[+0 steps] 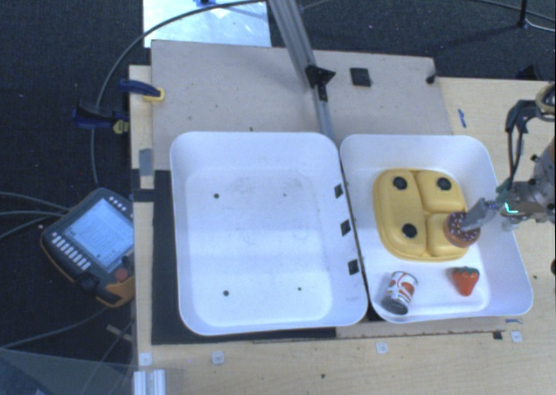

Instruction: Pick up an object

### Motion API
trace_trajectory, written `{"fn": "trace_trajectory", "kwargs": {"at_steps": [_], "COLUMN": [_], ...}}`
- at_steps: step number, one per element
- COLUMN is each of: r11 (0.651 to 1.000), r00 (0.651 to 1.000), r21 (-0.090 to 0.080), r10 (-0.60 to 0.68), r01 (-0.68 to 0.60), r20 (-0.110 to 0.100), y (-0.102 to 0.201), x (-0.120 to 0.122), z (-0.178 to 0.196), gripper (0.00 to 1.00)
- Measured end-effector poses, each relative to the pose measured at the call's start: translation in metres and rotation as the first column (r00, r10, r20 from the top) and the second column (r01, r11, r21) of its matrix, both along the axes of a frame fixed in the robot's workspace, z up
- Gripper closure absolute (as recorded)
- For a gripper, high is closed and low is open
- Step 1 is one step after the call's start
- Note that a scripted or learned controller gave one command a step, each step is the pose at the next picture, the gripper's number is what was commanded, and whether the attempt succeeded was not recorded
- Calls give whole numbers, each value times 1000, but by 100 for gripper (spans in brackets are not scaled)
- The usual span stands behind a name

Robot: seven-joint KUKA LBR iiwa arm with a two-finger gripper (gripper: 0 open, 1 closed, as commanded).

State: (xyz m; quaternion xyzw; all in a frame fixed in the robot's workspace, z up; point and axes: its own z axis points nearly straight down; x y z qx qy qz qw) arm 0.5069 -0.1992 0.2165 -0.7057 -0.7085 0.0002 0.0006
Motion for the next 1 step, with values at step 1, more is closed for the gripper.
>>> {"fn": "trace_trajectory", "kwargs": {"at_steps": [1], "r11": [1000], "r00": [1000], "r21": [-1], "r10": [1], "r01": [-1], "r20": [3], "y": [0], "x": [1], "z": [1], "gripper": [0]}}
